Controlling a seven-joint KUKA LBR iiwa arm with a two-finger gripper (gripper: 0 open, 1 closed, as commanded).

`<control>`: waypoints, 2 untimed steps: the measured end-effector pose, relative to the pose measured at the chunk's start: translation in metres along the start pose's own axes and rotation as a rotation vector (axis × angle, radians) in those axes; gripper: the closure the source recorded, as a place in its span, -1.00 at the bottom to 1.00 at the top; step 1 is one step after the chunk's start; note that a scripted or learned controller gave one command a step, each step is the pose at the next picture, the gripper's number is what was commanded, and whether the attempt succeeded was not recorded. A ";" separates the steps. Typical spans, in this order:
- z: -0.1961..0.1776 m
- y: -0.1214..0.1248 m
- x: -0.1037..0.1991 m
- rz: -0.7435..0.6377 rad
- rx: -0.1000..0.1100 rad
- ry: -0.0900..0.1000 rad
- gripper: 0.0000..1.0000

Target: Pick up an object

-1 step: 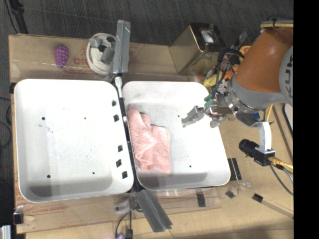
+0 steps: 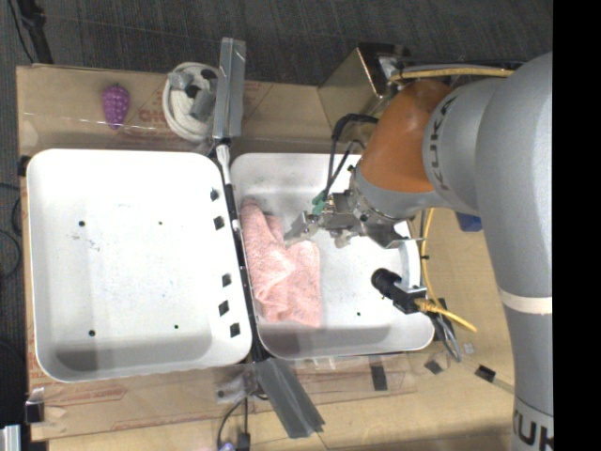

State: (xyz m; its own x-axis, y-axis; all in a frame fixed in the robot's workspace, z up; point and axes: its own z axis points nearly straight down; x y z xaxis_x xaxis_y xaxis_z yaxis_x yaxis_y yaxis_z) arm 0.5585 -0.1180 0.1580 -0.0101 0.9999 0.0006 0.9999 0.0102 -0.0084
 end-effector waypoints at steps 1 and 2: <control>0.065 -0.010 -0.018 -0.036 -0.010 0.001 -1.00; 0.064 0.038 -0.031 -0.030 -0.010 0.000 -1.00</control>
State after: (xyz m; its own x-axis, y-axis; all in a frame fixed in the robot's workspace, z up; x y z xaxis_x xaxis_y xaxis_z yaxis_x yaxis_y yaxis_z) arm 0.5967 -0.1483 0.0937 -0.0401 0.9992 0.0011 0.9992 0.0401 0.0021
